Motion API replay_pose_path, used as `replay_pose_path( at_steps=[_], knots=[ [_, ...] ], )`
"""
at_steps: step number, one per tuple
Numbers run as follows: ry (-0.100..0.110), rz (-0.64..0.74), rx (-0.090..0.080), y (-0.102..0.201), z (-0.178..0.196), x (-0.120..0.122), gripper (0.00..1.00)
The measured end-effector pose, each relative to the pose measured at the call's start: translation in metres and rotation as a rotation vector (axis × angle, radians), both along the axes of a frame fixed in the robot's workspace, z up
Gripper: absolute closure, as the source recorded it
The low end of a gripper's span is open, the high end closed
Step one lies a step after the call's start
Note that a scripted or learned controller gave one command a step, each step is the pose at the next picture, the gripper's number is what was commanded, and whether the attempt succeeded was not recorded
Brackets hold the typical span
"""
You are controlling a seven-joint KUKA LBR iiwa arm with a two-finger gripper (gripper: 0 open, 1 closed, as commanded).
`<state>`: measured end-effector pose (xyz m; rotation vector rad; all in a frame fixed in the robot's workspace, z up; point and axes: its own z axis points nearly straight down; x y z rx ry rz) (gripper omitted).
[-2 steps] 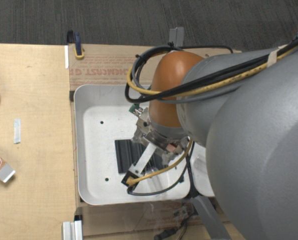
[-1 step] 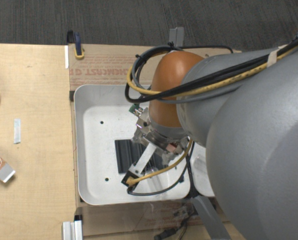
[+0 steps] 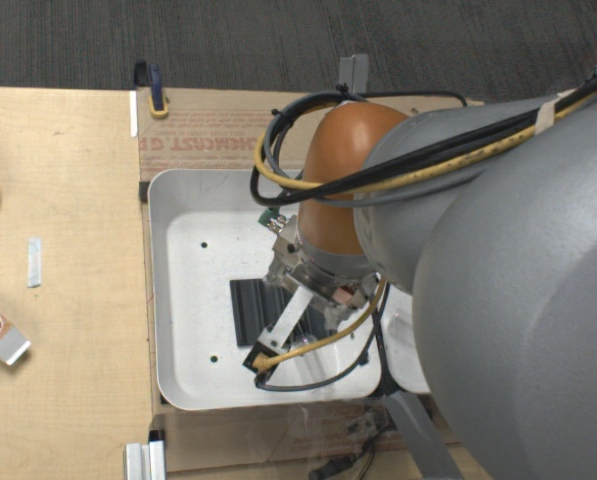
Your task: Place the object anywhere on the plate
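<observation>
Camera view, arm: the grey arm (image 3: 498, 268) comes in from the right, with its orange band (image 3: 343, 168) above the left white bin (image 3: 183, 278).
Camera view, gripper: the gripper (image 3: 316, 298) hangs low inside that bin, tucked beneath the wrist. I cannot tell whether it is wide or narrow, and I see nothing held in it.
Camera view, object: most likely the black ribbed piece (image 3: 248, 308). It lies flat on the bin floor near the middle, just beside the gripper on its left. I cannot tell whether they touch.
Camera view, bench: a small grey strip (image 3: 34, 263) and a wrapped packet (image 3: 0, 334) lie on the wooden bench (image 3: 68, 188), well apart from the bin.
Step in hand: by my judgement, the pick-up, with the carry to the plate not yet begun.
Doing it well: centre the gripper over the piece and come straight down. Pinch across its narrower side, then lift clear of the bin wall before moving sideways.
Risk: a flat piece lying low may slide away instead of being caught.
</observation>
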<state>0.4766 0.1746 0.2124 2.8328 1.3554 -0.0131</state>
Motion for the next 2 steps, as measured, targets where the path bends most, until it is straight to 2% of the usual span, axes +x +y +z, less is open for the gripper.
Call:
replay_pose_path(
  at_steps=[2],
  knots=[
    [0.000, 0.000, 0.000, 0.0000, 0.0000, 0.0000, 0.00]
  ],
)
